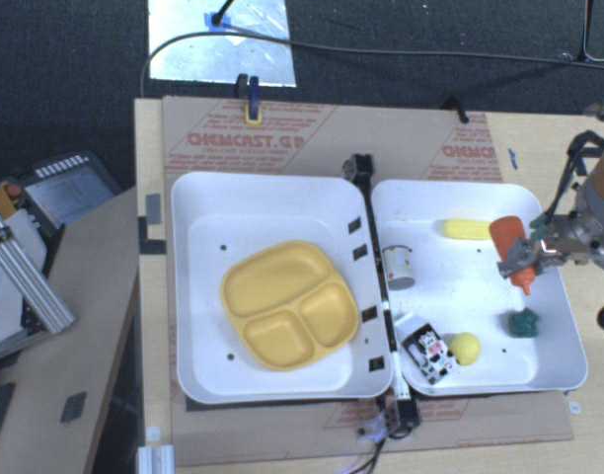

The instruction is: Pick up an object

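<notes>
Bins sat side by side, both shallow white plastic with rounded corners. Left bin (198,265) held a glossy yellow divided tray (287,304), three compartments, tilted askew. Right bin (559,363) held a ridged yellow corn cob (466,229), a small grey cylinder (397,265) near the shared wall, a black-and-white box (429,353) touching a round yellow ball (465,348), and a dark green lump (523,322), shape hard to resolve. Gripper (527,257) was over the right bin's far-right side, directly beside an orange carrot-shaped object (510,237); metal parts overlapped the carrot, so I could not tell finger state or grasp. Arm was cut off at the right edge.
</notes>
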### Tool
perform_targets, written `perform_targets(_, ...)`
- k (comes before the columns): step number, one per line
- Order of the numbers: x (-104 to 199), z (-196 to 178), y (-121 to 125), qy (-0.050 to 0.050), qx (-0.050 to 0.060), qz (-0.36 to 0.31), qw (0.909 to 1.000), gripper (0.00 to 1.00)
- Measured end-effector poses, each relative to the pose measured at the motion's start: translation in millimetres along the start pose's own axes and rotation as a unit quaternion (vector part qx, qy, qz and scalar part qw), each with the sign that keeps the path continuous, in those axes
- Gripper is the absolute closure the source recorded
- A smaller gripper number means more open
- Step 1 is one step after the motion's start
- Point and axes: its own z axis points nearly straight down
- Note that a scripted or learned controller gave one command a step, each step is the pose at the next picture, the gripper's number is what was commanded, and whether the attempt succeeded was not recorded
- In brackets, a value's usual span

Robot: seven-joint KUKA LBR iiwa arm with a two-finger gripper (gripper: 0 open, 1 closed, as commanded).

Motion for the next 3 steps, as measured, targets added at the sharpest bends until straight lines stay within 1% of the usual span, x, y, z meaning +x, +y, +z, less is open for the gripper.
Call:
perform_targets(1,46,15,25,0.001,0.002,-0.002,1.0000,1.00)
perform_targets(2,93,28,44,0.002,0.002,-0.003,1.0000,1.00)
perform_targets(3,137,22,71,0.002,0.001,-0.003,1.0000,1.00)
